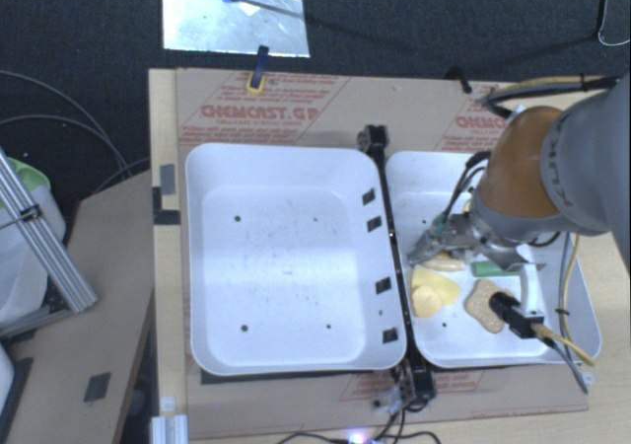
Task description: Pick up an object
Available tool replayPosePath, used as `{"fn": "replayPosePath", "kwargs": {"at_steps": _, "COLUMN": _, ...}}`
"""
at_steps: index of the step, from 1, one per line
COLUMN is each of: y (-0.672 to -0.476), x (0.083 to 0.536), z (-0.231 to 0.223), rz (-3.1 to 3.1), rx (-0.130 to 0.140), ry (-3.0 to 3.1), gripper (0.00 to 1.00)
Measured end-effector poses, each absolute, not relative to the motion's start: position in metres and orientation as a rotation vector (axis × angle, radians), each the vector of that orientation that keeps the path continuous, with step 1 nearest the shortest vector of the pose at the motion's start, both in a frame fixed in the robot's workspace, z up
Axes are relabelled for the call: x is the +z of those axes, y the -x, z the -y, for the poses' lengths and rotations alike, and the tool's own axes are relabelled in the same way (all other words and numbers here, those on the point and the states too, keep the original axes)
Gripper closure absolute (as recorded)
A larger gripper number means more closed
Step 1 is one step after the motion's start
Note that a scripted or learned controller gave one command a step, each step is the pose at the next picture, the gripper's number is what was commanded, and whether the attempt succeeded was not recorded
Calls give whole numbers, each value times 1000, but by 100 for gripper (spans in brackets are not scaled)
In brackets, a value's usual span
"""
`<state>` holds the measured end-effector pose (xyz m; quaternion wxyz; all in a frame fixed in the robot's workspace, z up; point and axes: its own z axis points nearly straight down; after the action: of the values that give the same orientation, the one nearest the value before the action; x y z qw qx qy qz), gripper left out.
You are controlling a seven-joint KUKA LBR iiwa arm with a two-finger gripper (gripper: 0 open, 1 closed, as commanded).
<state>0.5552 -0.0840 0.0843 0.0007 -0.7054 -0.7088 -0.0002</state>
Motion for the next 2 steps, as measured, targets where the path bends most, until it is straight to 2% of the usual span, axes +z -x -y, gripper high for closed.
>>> {"fn": "replayPosePath", "kwargs": {"at_steps": 1, "y": -556, "x": 95, "z": 85, "rz": 2226, "rx": -3, "ry": 2219, "gripper": 100}}
{"fn": "replayPosePath", "kwargs": {"at_steps": 2, "y": -487, "x": 189, "z": 17, "rz": 2231, "rx": -8, "ry": 2212, "gripper": 100}}
